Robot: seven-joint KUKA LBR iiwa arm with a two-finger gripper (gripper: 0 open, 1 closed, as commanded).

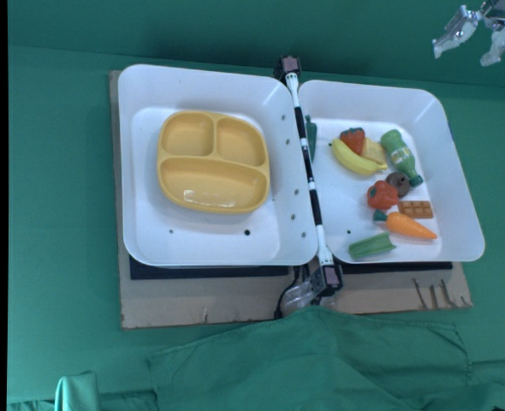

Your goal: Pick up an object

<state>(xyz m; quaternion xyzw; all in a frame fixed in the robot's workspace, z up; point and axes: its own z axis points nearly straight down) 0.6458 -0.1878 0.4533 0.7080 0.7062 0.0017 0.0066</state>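
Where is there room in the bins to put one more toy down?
The yellow divided plate has three bare compartments, with white floor showing around it in the left bin. In the right bin, the strip behind the banana and green bottle is bare. It's crowded from the tomato to the carrot and cucumber.

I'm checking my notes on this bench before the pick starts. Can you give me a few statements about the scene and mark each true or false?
1. The yellow divided plate lies in the left bin. True.
2. The gripper holds the banana. False: it hangs open above the bench, beyond the right bin's far corner, with nothing between its fingers.
3. The carrot lies in the right bin. True.
4. The green bottle stands on the plate. False: it lies in the right bin.
5. The plate has three compartments. True.
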